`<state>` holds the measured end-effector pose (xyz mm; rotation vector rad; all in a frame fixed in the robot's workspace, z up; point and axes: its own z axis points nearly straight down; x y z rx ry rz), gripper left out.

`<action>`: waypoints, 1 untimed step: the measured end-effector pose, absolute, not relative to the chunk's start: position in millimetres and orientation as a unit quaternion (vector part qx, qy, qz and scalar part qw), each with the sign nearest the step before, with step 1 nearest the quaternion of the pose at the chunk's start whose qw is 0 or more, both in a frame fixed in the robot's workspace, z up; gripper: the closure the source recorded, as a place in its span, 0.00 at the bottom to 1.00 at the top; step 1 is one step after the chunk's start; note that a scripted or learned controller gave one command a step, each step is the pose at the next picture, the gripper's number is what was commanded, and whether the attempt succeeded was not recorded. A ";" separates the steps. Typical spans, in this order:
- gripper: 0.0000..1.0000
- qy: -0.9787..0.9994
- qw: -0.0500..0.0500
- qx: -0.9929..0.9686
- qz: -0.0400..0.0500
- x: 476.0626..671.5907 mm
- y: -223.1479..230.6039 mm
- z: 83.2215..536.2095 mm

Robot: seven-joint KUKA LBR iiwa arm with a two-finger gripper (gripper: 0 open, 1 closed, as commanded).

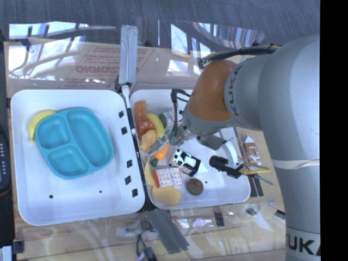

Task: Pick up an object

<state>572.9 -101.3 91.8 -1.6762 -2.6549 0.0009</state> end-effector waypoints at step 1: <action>1.00 -0.846 0.000 -0.533 0.000 573.8 -101.7 102.4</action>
